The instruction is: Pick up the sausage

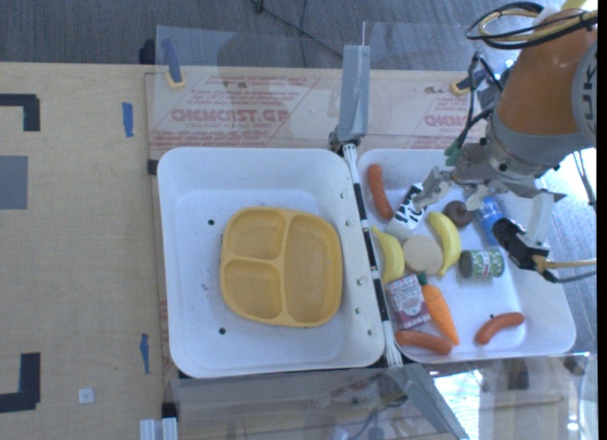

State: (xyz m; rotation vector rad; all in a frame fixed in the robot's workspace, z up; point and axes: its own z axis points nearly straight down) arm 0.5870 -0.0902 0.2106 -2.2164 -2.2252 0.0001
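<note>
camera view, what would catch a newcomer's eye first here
The yellow divided plate stands out, alone in the middle of the left bin. The right bin is crowded with toy food: a sausage by its left wall, a banana, a carrot. Over its upper part hangs the grey and orange arm.

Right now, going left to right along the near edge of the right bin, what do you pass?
Sausage → carrot → another sausage.
</note>
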